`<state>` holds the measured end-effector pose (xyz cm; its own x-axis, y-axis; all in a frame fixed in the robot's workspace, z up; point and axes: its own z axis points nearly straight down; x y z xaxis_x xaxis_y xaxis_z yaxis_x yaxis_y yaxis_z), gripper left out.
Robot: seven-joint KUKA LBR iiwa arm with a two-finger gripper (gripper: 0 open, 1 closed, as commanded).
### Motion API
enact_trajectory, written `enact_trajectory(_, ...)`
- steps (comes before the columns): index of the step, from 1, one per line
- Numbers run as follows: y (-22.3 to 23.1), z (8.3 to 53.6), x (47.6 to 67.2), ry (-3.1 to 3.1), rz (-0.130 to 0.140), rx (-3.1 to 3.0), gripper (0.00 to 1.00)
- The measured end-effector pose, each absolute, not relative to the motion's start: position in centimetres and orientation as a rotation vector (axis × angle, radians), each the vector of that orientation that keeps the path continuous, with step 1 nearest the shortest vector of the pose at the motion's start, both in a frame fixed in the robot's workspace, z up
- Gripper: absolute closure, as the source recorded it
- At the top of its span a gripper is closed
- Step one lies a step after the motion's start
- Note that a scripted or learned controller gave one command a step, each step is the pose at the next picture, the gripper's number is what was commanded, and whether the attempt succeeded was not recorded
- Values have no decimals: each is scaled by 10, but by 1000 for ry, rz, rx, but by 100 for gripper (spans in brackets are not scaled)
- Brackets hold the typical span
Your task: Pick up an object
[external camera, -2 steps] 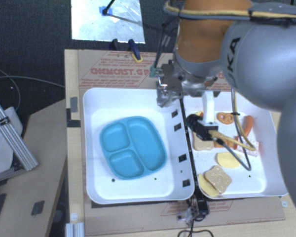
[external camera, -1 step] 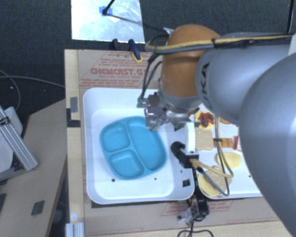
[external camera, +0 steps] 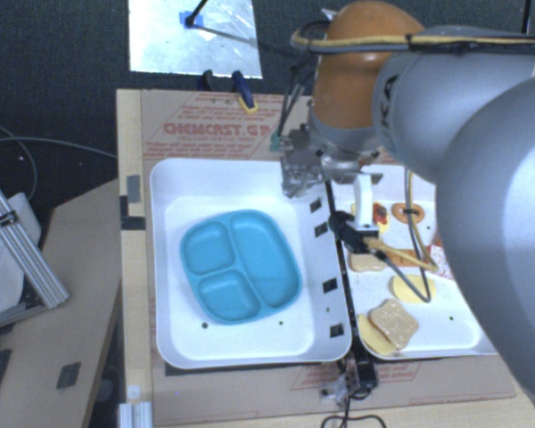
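Gripper (external camera: pixel 296 178) hangs low over the back right corner of the left bin (external camera: pixel 165 239), close to the wall it shares with the right bin (external camera: pixel 459 333). Cannot tell from this angle whether it is spread or closed; nothing is visibly held in it.

Candidate objects:
- blue divided plate (external camera: pixel 241 266), flat in the middle of the left bin, alone there, apart from the gripper toward the front.
- right bin, toy food scattered: tan bread-like piece (external camera: pixel 394 321) resting on a yellow disc (external camera: pixel 372 335) near the front; pale yellow slice (external camera: pixel 412 287) behind it; orange ring (external camera: pixel 401 212) toward the back.

Judgement: the gripper's place by the shared wall puts it within a short reach of either bin, so the target is not settled (the plate is nearer, but it lies flat, leaving only its thin raised rim to grip). The small food pieces look easier to pinch.

Obstructions: the dividing rims with black clips (external camera: pixel 328 285) stand between the gripper and the food. The grey arm (external camera: pixel 481 150) covers the far side of the right bin, so anything lying there is hidden.

Surroundings: printed cardboard sheet (external camera: pixel 209 125) under the bins, blue clamp (external camera: pixel 243 93) at its back edge, shiny foil panel (external camera: pixel 192 25) beyond.
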<state>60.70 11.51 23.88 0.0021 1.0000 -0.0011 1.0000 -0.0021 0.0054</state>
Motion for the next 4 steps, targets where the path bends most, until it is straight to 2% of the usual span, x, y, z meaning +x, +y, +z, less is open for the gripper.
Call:
enact_trajectory(1, 116, 157, 589, 2224, -5, 2223, 100)
enact_trajectory(2, 80, 301, 668, 2211, 24, 2209, 100)
enact_trajectory(3, 52, 313, 566, 2221, -3, 2226, 100)
enact_trajectory(4, 54, 323, 571, 2227, 5, 2213, 100)
